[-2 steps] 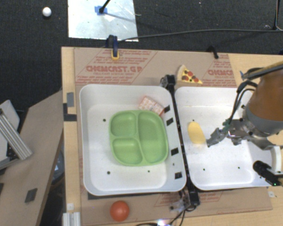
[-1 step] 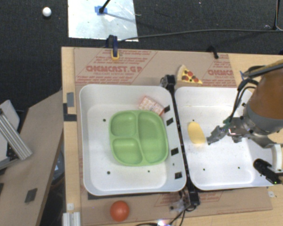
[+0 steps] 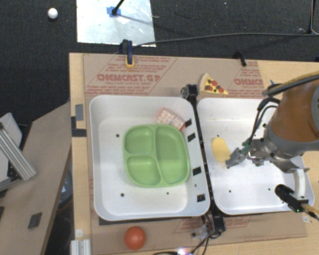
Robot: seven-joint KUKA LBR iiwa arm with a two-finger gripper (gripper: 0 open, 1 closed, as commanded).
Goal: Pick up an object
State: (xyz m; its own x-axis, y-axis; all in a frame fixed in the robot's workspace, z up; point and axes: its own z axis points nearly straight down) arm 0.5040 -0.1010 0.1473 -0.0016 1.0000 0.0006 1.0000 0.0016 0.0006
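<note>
Two shallow white bins are carried side by side on the bench [image 3: 148,70]. In the left bin [image 3: 103,142] a green divided plate [image 3: 155,155] is seen lying flat, with a small pink-and-white packet [image 3: 170,118] touching its far edge. In the right bin [image 3: 244,195] a single pale yellow object [image 3: 220,148] is seen (its exact kind cannot be told; it resembles a soft toy food item), lying near the divider between the bins.

The arm [image 3: 302,116] is extended in from the right, and the hand [image 3: 234,159] is positioned low over the right bin, just beside the yellow object on its right, near side. Whether the hand is released or clenched cannot be told at this resolution. Nothing is seen between its parts, so no grasp is to be assumed.

The step in hand is judged to be the approach to the yellow object; the pick itself is not yet done. For the next move, the hand would need to be shifted slightly left and far so that the object is centred beneath it, then lowered to the bin floor before closure. Care is called for near the divider, since the object lies close to it and could be pushed against the bin wall.

Outside the bins, a toy pizza slice [image 3: 213,85] is seen at the far edge and an orange ball [image 3: 135,237] at the near edge.
</note>
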